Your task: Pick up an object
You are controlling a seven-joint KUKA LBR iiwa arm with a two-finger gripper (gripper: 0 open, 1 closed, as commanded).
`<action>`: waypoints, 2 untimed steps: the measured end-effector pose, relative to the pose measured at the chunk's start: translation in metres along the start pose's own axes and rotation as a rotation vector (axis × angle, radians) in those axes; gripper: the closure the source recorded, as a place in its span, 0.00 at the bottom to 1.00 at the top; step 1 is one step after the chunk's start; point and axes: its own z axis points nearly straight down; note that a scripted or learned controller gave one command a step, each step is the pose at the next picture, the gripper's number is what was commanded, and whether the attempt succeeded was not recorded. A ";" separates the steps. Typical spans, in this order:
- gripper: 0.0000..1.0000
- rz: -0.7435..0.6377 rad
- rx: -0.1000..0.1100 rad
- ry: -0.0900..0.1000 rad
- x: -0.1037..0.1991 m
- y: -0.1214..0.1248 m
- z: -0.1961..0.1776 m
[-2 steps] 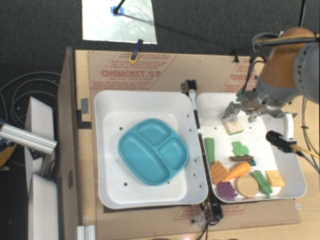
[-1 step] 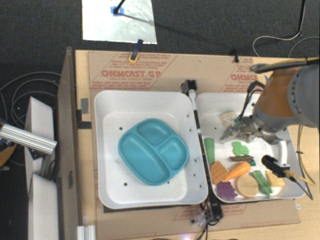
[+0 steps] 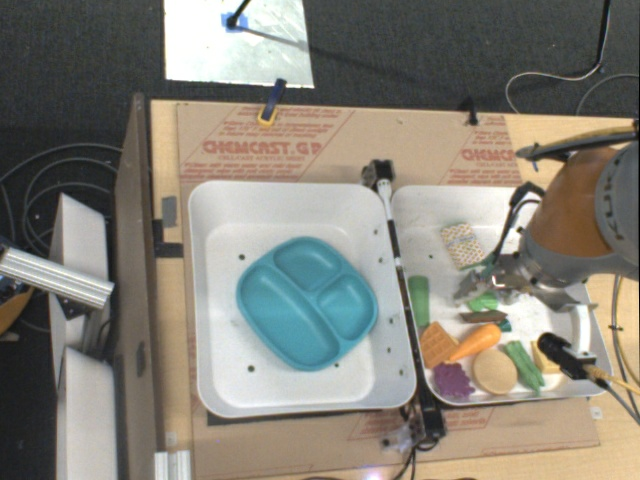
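Teal divided plate [image 3: 306,301], centre-left, in white bin [image 3: 215,268]. Lower right: orange carrot [image 3: 476,341], purple grapes [image 3: 451,379], tan round piece [image 3: 494,371], green pieces [image 3: 418,301], checked block [image 3: 460,243]. Right edge: grey arm [image 3: 590,208], orange band.

Teal divided plate [image 3: 307,302] in left bin [image 3: 215,268].

Even, fairly bright overhead light. The white bins [image 3: 290,203] are close to washed out, and the foil sheet [image 3: 238,28] at twelve o'clock glares. Shadows are soft and short. The picture is slightly soft and grainy, the arm [image 3: 590,208] at three o'clock blurred.
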 end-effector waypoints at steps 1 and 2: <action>1.00 -0.001 -0.005 0.000 0.001 0.002 -0.011; 1.00 -0.013 -0.014 0.001 0.081 0.037 -0.106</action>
